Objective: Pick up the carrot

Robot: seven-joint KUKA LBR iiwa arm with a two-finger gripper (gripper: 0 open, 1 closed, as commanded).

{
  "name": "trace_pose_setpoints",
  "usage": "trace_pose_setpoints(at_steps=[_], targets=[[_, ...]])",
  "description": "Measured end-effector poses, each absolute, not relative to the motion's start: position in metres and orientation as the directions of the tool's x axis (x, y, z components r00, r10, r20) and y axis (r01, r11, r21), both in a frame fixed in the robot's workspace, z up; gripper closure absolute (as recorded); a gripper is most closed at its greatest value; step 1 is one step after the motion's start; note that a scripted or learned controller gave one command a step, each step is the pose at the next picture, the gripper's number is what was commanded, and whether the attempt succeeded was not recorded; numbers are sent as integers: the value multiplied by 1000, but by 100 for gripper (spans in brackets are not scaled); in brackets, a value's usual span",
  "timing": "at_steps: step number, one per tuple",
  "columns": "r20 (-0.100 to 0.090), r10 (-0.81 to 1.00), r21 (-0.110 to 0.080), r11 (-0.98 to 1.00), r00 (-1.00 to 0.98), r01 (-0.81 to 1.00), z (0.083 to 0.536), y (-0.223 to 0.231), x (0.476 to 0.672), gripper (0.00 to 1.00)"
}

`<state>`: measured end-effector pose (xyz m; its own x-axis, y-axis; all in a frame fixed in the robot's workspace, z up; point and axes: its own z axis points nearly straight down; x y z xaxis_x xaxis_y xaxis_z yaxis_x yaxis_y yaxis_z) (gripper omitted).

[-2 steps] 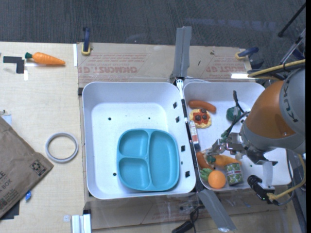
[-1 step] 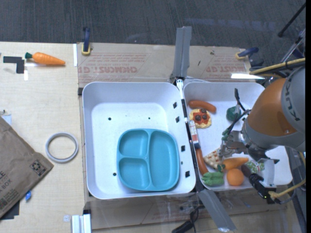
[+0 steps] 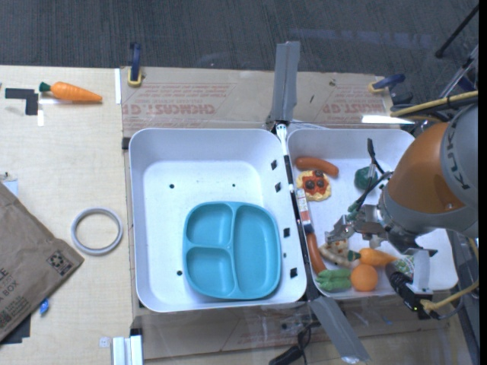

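The metal hand [image 3: 351, 230] hangs low in the right bin [image 3: 342, 139] among smooth plastic food; its grip is impossible to judge. A tapered orange carrot [image 3: 378, 256] lies just right of it.

One fixed camera looks down from above the bench [image 3: 68, 173] at a slant, from a middle distance. It takes in both white bins, the left bin [image 3: 152, 154] and the right bin [image 3: 342, 139], with the arm [image 3: 434, 177] at the right
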<state>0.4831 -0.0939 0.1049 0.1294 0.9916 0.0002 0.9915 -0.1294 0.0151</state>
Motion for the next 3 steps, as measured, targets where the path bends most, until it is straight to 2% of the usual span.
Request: trace_pose_setpoints(at_steps=[1, 2, 3], targets=[[-3, 996, 10, -87, 87, 996, 96, -165, 480, 0], [-3, 993, 6, 116, -116, 993, 95, -146, 480, 0], [-1, 1000, -1, -5, 5, 1000, 170, -175, 478, 0]])
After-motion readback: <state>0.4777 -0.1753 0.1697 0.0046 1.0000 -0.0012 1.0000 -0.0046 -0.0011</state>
